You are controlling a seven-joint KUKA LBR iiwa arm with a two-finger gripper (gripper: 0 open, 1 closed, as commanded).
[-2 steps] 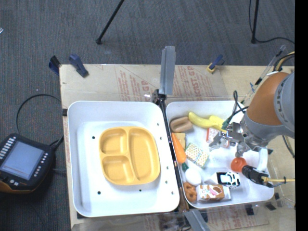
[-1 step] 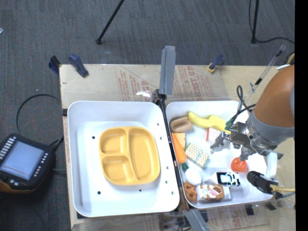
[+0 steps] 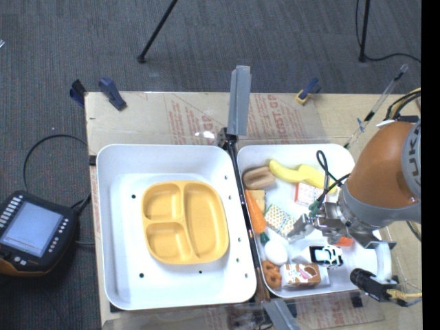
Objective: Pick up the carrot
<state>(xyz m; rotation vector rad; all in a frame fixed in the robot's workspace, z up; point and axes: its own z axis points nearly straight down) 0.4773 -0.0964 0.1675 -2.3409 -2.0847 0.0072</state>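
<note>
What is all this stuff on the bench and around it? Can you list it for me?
bins: two, white, side by side on the bench
tray: one, yellow, three compartments, in the left bin
carrot: one, orange, left edge of the right bin
banana: one, yellow, back of the right bin
bread roll: one, brown, beside the banana
egg: one, white, front of the right bin
handheld screen: one, dark, on the floor, left
arm: one, grey and orange, over the right bin
gripper: one, over the right bin
</note>
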